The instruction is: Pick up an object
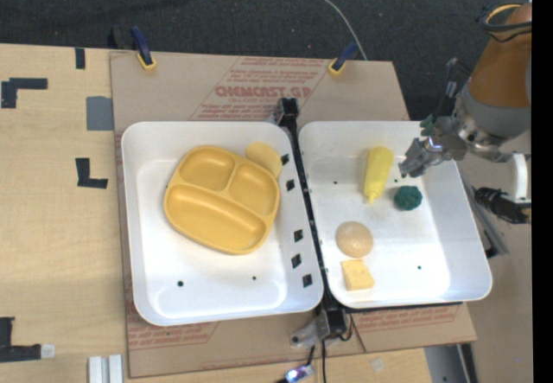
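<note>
Four loose objects in right bin (449, 226). Gripper (413, 162) hovers just above green ball (408, 197), nothing seen between fingers; opening too blurred, cannot tell. Likely target: ball, mid-bin, apart from wall. Best approach: descend straight, centre over ball, close gently since round things roll. Yellow cylinder (377, 172) just beside, may get nudged. Beige dome (353, 239), yellow cube (357, 274) nearer front. Yellow tray (223, 200) fills left bin (143, 226).

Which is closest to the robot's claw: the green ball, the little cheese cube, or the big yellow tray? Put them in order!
From the gripper:
1. Green ball, just below it in the right bin.
2. Yellow cube, near that bin's front edge.
3. Yellow divided tray, over in the left bin.
</note>
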Motion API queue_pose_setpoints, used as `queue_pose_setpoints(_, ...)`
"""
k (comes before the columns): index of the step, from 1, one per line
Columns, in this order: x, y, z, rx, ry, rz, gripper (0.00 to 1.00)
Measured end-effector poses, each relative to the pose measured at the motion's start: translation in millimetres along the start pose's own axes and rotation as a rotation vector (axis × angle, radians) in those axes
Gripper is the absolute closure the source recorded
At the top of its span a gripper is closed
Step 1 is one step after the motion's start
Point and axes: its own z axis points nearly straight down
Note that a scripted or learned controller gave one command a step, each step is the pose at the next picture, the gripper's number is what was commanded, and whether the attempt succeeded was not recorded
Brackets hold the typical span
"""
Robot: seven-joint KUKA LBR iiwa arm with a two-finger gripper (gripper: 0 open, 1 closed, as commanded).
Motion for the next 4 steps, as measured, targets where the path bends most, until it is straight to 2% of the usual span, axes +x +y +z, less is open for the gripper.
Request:
queue_pose_setpoints(2,105.3,-37.9,-6.7,0.006,0.003,-0.005,1.0)
queue_pose_setpoints(4,211.1,-65.2,-10.5,0.007,0.002,-0.005,1.0)
